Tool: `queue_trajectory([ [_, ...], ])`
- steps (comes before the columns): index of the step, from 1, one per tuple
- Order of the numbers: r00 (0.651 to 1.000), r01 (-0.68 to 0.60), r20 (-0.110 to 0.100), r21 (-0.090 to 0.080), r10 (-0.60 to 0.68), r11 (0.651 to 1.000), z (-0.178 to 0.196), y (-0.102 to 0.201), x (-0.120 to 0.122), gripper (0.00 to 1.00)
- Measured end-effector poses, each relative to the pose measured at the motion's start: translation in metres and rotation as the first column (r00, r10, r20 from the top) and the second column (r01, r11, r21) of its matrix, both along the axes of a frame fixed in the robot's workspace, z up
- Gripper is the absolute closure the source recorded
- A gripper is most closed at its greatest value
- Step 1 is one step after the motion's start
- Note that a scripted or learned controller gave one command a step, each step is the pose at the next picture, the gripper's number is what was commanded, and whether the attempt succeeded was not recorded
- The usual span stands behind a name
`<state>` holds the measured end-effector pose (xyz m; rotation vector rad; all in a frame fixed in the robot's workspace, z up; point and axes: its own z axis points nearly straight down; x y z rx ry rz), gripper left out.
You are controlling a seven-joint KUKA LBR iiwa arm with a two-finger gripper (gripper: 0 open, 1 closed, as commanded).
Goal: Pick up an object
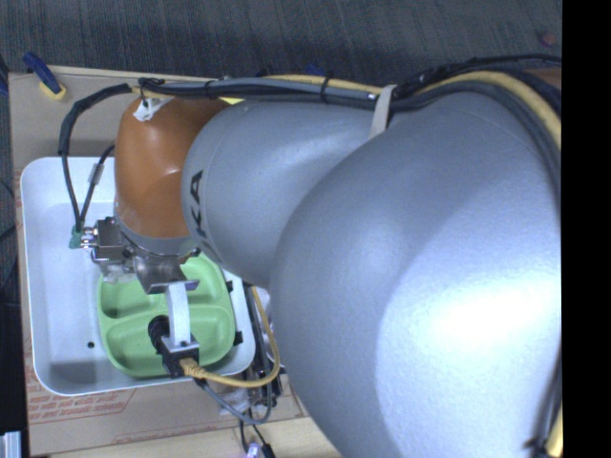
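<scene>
The grey arm (401, 256) reaches in from the right and hides most of the bench, with its orange band (153, 175) hanging over the left bin (48, 256). Below the band the gripper (162, 299) sits low over a green divided tray (205, 337), which lies in the bin's near right corner, close against the right wall. Whether the gripper is open or closed, and whether it has hold of anything, I cannot tell, since the wrist and its fittings cover that spot.

The tray looks like the thing to lift. It is wide and shallow, so a grip across its whole body seems unlikely; the better choice is probably a pinch on a rim or on the ridge between its compartments, followed by a straight, slow lift so the tray does not tilt and slip out. The bin's right wall is near, so the tray may catch against it on the way up.

A black cable (72, 170) loops along the bin's far left side, and a yellow cable (234, 380) hangs by the near edge; both should stay out of the way. The bin floor is smooth white plastic. Brown bench board shows along the near edge, and dark carpet lies beyond the far edge
</scene>
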<state>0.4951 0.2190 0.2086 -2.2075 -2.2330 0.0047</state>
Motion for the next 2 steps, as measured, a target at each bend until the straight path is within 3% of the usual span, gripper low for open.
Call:
queue_trajectory([
  [1,1.000,-0.003,0.001,0.000,0.003,1.000,0.011,0.000,0.001,1.00],
  [2,1.000,0.005,0.003,0.001,-0.005,1.000,0.031,-0.002,0.103,1.00],
])
